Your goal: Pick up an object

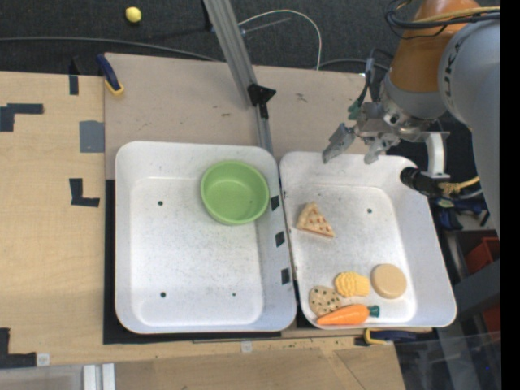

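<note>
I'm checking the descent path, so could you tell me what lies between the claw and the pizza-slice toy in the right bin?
Nothing: in the camera view, bare white bin floor separates the open claw from the pizza-slice toy.

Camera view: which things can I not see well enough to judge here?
- Pincer: open over the right bin's far rim; how high it hangs is unclear from above.
- Carrot: whether it touches the cookie is too small to tell.
- Yellow ball: too small to identify.
</note>
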Controlling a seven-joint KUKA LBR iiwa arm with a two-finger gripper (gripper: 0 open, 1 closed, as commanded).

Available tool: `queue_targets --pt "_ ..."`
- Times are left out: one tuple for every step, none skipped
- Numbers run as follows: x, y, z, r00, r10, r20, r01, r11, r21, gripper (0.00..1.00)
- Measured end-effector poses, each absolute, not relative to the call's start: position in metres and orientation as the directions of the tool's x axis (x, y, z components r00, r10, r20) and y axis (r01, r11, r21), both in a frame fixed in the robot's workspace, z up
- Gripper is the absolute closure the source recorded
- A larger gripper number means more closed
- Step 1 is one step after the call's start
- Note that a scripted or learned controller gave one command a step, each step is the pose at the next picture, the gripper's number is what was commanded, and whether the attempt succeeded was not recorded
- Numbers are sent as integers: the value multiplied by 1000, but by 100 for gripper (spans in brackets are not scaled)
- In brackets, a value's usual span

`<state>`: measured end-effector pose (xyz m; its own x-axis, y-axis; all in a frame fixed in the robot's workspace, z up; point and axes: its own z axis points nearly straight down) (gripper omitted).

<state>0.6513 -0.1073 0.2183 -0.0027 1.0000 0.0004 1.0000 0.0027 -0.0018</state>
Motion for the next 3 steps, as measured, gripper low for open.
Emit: queue_targets --pt "651 -107 218 -3 1000 0 1000 3 -2 0" --pt "651 -110 154 -2 1000 -1 1000 2 -8 0" --pt "656 -113 107 -2 1000 -1 1000 2 -7 0"
